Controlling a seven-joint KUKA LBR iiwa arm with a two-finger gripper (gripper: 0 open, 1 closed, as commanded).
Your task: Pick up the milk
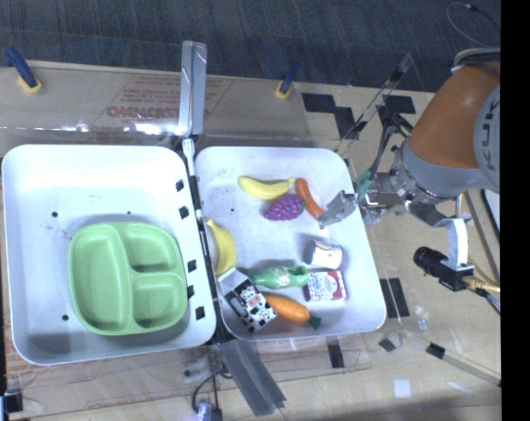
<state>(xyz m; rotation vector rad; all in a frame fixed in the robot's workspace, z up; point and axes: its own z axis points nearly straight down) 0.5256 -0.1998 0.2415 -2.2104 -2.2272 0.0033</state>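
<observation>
The milk (325,285), a small white carton with a red label, lies flat near the right bin's (247,167) front-right corner, touching a green bottle (281,277), while the gripper (340,209) hovers empty above, fingers slightly apart.

Milk (325,285): small carton, white with red-pink print, lying flat on its side. Sits in right bin (247,169), toward near right corner, long side running left-right. Left end touches green bottle (281,277), which lies alongside and slightly above. Carrot (287,309) lies just below left end. Small white cup-like item (326,254) just above it. Nothing grips milk; rests on bin floor.
</observation>
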